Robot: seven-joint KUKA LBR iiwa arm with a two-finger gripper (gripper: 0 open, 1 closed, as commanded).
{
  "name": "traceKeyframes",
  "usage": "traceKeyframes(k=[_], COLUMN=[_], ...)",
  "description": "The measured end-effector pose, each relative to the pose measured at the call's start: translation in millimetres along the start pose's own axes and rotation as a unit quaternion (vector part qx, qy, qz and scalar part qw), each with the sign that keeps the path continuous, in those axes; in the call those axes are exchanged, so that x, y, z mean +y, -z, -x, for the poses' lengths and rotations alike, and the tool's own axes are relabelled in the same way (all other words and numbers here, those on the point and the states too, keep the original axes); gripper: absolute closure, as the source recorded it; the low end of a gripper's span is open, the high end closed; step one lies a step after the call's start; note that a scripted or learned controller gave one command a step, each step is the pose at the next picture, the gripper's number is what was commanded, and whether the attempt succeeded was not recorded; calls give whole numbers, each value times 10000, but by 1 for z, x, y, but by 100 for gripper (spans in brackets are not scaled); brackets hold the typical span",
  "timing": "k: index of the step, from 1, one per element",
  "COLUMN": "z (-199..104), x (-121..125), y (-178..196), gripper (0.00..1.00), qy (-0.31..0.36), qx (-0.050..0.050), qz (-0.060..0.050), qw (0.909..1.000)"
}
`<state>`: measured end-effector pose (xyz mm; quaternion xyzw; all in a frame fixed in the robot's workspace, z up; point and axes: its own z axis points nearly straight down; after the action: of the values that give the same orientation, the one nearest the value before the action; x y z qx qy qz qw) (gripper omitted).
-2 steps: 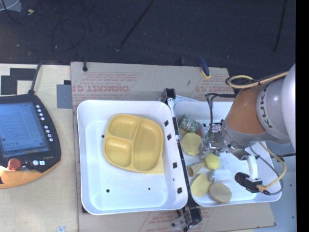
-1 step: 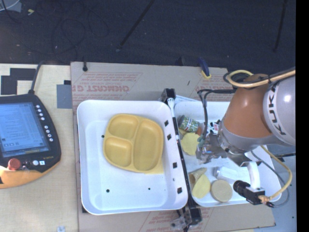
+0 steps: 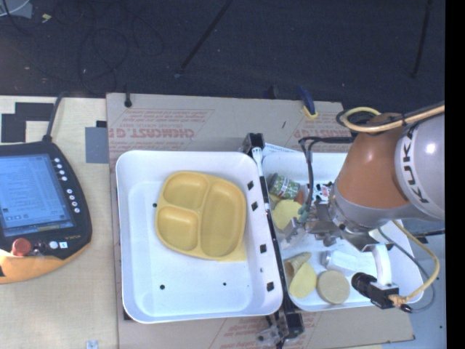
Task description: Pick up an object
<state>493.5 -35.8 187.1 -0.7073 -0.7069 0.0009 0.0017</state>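
Note:
My gripper [image 3: 304, 224] hangs low over the middle of the right bin [image 3: 407, 271], under the orange band of the arm. A pale yellow lump [image 3: 285, 213] lies right beside it on the left. Further back sits a green and red packet [image 3: 285, 187]. Toward the front of that bin lie a yellow wedge [image 3: 304, 281], a tan round disc [image 3: 333, 287] and a small brownish piece [image 3: 296, 262]. The wrist hides whatever lies directly beneath the gripper.
The left bin [image 3: 145, 267] holds a yellow divided plate [image 3: 201, 214]. The divider wall between the bins [image 3: 261, 224] runs just left of the gripper. A tablet-like pendant [image 3: 36, 202] rests on the bench at far left.

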Motion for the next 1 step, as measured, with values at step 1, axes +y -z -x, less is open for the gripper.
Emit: traceKeyframes(k=[1], z=[49], x=[62], y=[-100], gripper=[0], qy=[-13], qx=[-25], qz=[21], qw=[10000])
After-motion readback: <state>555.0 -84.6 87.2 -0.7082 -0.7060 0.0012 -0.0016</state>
